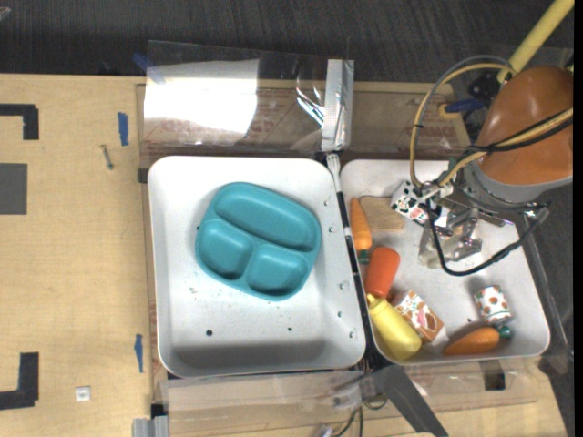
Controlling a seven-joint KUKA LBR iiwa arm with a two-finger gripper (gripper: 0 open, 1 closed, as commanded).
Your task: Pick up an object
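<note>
With the gripper over the right bin, finger state impossible to tell, it should drop squarely onto the small can just below-right of it, clear of its cables

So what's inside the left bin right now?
The left bin holds one thing: a teal divided plate with three compartments, lying face up. A few dark specks dot the white floor. Whatever lies beneath the plate is covered.

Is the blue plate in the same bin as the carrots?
No, the teal divided plate lies alone in the left bin, while the carrots lie in the right bin.
</note>
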